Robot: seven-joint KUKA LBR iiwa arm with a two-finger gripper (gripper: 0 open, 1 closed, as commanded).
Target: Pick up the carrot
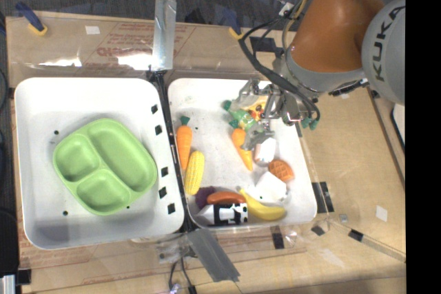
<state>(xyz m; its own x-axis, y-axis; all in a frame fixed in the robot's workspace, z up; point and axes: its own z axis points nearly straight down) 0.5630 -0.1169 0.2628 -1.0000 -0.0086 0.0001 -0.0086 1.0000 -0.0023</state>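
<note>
Fingers of the gripper (260,122) are lowered beside a carrot (242,148) in the right bin (207,89); whether apart or closed cannot be told; crowded toys could be snagged instead

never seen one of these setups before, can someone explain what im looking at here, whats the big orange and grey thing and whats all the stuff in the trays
The big grey and orange thing is a robot arm, a KUKA, reaching in from the right. The picture comes from one fixed camera above the bench, looking down at a slant.

At the arm's tip is a two-finger gripper, lowered into the right bin. From this angle it is hard to tell whether its fingers have closed on anything.

The right bin holds toy food: one carrot by the left wall beside a corn cob, a second carrot just below the gripper, a banana, a croissant-like pastry, and a black-and-white carton at the front.

The left bin holds a green divided plate.
</note>
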